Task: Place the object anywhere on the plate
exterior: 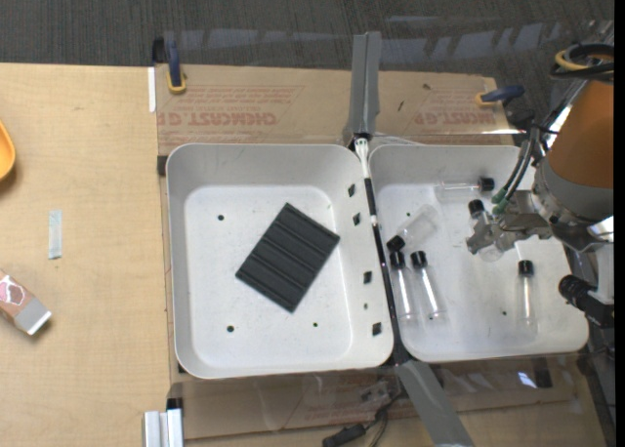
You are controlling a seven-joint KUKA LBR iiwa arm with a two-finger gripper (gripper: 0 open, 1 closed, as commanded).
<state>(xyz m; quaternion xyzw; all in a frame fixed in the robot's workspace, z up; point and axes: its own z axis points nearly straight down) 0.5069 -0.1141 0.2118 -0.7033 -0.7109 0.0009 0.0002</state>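
Vial [425, 285] upright-ish in frame, cap toward plate [288, 257]; fingers [485, 240] state unclear.

One fixed overhead camera, slanted over both bins [186, 240].

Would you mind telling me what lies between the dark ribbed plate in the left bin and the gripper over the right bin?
In the camera view, between the plate and the gripper lie the bins' adjoining rims and clear black-capped vials on the right bin's floor.
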